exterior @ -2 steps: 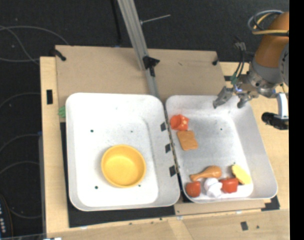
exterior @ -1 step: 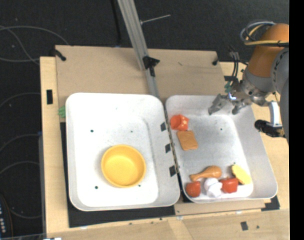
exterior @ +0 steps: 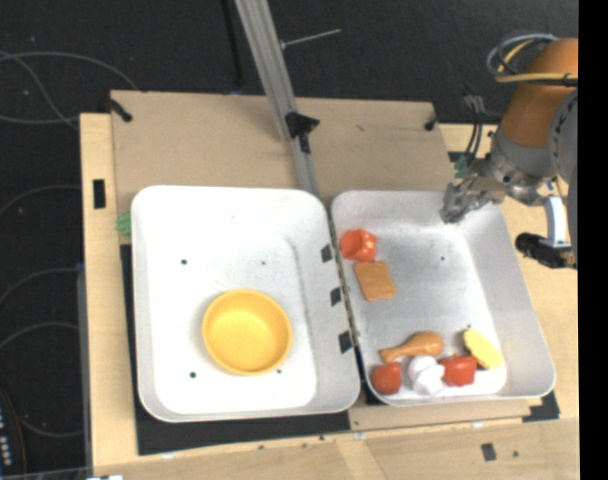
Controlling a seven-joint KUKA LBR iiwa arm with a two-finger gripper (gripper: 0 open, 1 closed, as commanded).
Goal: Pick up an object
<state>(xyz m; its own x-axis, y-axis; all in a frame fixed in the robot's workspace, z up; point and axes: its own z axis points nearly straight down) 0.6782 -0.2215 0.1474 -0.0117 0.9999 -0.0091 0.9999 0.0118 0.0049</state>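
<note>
Dark floor with loose cables surrounded a tan counter (exterior: pixel 214 148) carrying two white bins side by side. Left bin (exterior: pixel 184 228) held a yellow bowl (exterior: pixel 247 331) toward its near half, plenty of bare floor around it. Right bin (exterior: pixel 484 268) had a red piece (exterior: pixel 358 244) and an orange-brown block (exterior: pixel 375 281) close to its left wall, just beside each other. Crowded along the near rim: a tan drumstick-shaped piece (exterior: pixel 414 347), a red piece (exterior: pixel 387 376), a white lump (exterior: pixel 423 374), another red piece (exterior: pixel 460 370), a yellow piece (exterior: pixel 482 349). Bin centre and far half were open. Gripper (exterior: pixel 458 204) sat over the far right corner of the right bin, near the rim, well apart from every object; couldn't tell whether it was open or closed. A metal rail (exterior: pixel 269 58) ran diagonally across the far counter.
</note>
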